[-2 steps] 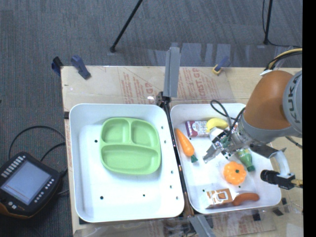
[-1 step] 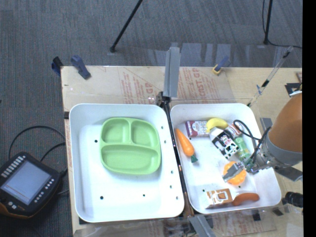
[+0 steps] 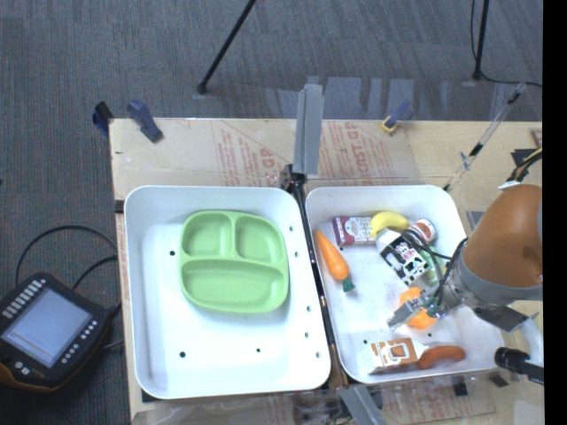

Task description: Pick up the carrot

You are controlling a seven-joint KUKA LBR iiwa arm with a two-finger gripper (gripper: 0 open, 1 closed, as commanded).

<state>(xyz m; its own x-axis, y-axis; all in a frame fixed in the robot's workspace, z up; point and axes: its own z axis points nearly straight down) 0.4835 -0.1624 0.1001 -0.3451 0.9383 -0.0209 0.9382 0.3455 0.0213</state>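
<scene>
The orange carrot with a green stem end (image 3: 333, 258) lies near the left wall of the right-hand shallow white bin (image 3: 354, 370), tilted, untouched and apart from the gripper (image 3: 415, 312). The gripper hangs low over a small orange object (image 3: 420, 319) in that bin's lower right part; whether it is wide or narrow cannot be told. The left-hand white bin (image 3: 151, 343) holds a light green divided plastic plate (image 3: 235, 262).
</scene>
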